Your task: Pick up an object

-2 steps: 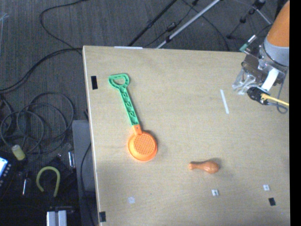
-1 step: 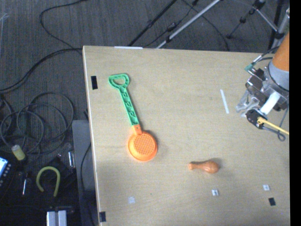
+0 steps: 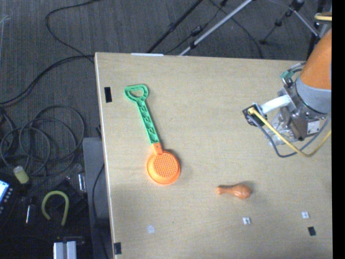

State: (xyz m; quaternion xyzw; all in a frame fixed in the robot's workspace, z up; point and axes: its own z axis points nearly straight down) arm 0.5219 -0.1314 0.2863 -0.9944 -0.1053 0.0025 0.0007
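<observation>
A toy strainer (image 3: 152, 140) lies flat on the light wooden bench top (image 3: 215, 90), left of the middle. Its green handle points up-left and its round orange mesh head sits at the lower end. A small orange drumstick-shaped toy (image 3: 235, 190) lies lower down, near the middle right, with its thin end pointing left. My gripper (image 3: 291, 125) hangs at the right edge under the grey wrist and orange band, wrapped in yellow and grey cables. It is above and to the right of the drumstick, well apart from both toys, and I see nothing held in it.
Small black and white markers (image 3: 246, 220) dot the bench near its front and left edges. Beyond the left edge, cables (image 3: 43, 134) and gear lie on the dark carpet. Tripod legs (image 3: 232, 12) stand behind the bench.
</observation>
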